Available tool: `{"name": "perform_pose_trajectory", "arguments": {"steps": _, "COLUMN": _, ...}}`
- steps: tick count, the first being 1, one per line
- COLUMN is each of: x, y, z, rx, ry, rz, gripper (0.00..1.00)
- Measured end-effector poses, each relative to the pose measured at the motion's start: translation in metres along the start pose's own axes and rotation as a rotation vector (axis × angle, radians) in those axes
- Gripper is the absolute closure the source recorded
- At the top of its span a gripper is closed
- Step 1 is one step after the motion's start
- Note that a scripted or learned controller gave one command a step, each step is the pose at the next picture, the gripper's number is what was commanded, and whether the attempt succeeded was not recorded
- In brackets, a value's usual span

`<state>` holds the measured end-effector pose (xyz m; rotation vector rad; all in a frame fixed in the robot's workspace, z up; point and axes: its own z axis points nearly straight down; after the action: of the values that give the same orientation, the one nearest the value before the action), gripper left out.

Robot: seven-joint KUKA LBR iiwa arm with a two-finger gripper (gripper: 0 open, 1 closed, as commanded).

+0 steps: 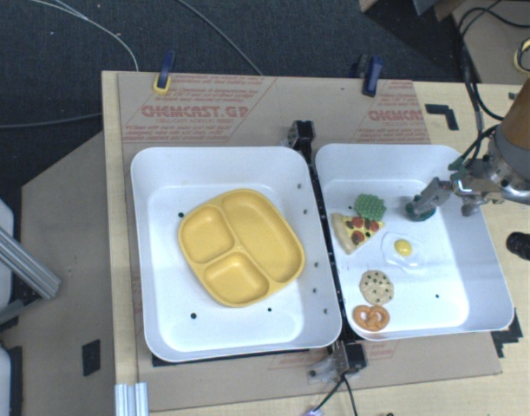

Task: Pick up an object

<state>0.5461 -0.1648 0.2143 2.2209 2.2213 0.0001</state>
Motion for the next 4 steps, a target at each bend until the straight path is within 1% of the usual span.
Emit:
{"name": "perform_pose_trajectory", "arguments": {"steps": 1, "x": 0.006, "y": 0.000, "z": 0.063, "rx": 0.008, "ry": 0.003, "rz": 0.000, "gripper": 0.00}}
{"name": "perform_pose_trajectory", "arguments": {"steps": 2, "x": 0.001, "y": 0.004, "z": 0.108, "rx": 0.006, "ry": 0.002, "rz": 0.001, "gripper": 0.00}}
{"name": "perform_pose_trajectory", "arguments": {"steps": 3, "x": 0.002, "y": 0.004, "z": 0.130, "rx": 0.002, "ry": 0.001, "rz": 0.001, "gripper": 0.00}}
{"name": "perform_pose_trajectory", "arguments": {"steps": 4, "x": 0.001, "y": 0.006, "z": 0.117, "rx": -0.006, "ry": -0.001, "rz": 0.000, "gripper": 1.00}}
